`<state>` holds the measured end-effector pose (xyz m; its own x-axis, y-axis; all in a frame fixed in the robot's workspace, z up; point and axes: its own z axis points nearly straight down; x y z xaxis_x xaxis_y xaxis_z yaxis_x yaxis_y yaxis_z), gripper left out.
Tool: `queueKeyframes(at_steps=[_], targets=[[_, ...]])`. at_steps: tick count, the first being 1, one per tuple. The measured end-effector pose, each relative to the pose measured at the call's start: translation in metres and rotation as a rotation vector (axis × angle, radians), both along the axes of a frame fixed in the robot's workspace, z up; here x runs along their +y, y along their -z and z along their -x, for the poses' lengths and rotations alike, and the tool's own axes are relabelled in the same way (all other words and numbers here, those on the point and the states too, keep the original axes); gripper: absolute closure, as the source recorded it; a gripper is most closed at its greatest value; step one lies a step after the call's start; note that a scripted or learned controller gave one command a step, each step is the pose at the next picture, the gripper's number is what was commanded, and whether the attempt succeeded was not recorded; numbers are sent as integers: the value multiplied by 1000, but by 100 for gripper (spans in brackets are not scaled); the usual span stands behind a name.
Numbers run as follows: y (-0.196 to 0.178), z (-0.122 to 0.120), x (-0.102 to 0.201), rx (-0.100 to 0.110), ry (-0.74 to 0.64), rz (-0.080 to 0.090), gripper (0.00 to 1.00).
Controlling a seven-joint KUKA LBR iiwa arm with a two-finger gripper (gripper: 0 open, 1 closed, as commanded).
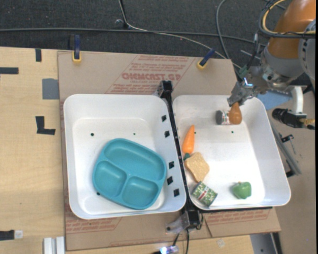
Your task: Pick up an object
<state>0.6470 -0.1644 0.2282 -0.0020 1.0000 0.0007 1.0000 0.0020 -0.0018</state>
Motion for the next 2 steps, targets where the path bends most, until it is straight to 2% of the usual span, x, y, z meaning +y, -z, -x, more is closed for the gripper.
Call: queueKeyframes(at_steps=[1,2], targets=[[-7,13,50,2,-4,-1,100],[5,24,110,4,-4,-1,100]])
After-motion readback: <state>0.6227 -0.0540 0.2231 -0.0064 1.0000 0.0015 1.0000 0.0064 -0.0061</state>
